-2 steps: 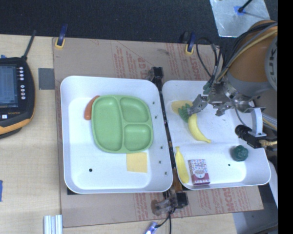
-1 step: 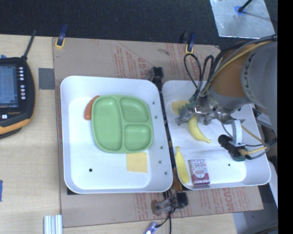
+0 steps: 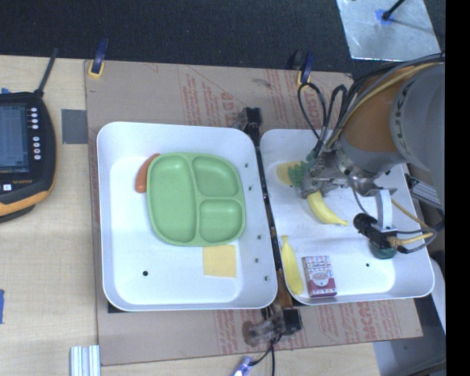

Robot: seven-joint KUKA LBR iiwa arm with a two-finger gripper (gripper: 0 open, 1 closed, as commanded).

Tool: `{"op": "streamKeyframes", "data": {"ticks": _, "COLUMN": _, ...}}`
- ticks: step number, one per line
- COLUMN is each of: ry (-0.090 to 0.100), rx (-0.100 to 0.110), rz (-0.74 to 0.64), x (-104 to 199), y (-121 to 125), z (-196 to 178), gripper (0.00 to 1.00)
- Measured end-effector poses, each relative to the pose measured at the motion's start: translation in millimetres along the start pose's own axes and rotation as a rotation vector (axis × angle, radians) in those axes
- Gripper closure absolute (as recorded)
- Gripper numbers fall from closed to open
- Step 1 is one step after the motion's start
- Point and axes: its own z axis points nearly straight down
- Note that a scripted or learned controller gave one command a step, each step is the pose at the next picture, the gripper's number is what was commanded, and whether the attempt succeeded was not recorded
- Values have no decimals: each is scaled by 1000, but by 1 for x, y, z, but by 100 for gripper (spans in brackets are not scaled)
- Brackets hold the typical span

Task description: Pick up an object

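I'm seeing the pincer (image 3: 309, 180) hanging low in the right bin (image 3: 407, 284), right over a banana (image 3: 326, 208); I cannot tell its opening or whether it's gripping anything.

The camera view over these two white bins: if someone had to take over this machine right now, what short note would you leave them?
Gripper: low in the right bin, over the upper end of a banana. Whether it has hold of anything cannot be seen from here.
Right bin also holds: a yellow piece near its upper left corner, a second yellow piece along its left wall, a small red and white box near the front.
Left bin: a green divided plate, an orange-red item peeking out at its left edge, a yellow cheese slice.
Done: nothing visibly lifted.
Left: grasp one object and raise it.
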Motion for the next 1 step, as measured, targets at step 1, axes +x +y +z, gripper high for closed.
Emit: {"op": "streamKeyframes", "data": {"ticks": 1, "ry": 4, "rx": -5, "rz": 1, "x": 69, "y": -7, "z": -91, "gripper": 100}}
